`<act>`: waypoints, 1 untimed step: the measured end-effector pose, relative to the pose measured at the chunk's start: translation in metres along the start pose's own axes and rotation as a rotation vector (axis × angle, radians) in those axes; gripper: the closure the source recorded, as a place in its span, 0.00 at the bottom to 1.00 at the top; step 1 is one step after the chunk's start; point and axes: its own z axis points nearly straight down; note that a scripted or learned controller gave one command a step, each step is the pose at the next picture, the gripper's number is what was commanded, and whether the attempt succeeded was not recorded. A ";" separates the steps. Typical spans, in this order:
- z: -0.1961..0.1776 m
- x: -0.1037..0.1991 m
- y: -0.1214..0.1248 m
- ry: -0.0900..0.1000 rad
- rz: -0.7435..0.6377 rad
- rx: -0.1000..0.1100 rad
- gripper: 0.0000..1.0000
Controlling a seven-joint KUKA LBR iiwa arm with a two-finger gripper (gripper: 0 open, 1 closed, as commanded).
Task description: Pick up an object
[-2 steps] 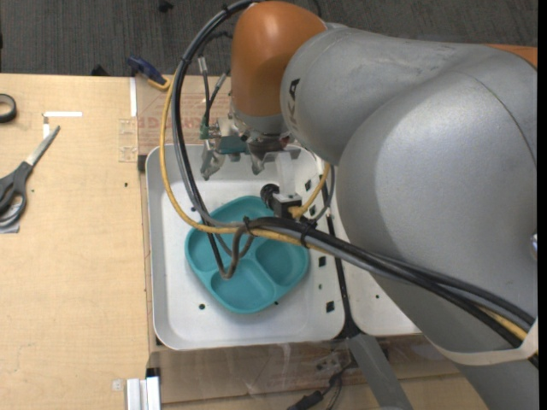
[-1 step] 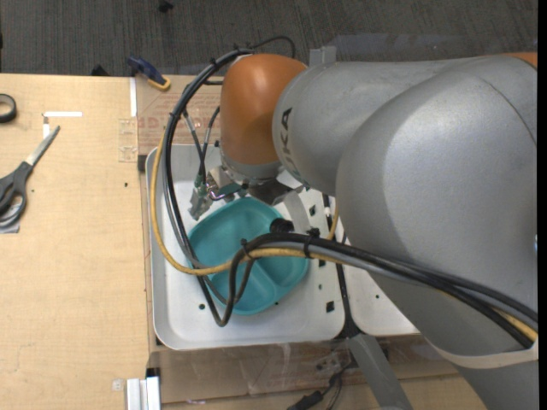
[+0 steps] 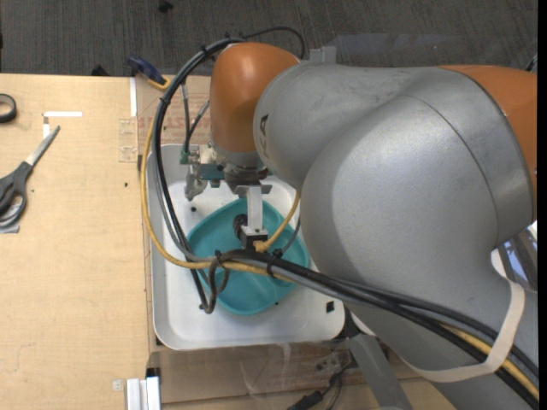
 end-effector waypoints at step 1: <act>-0.008 0.001 -0.075 -0.001 0.192 -0.030 0.00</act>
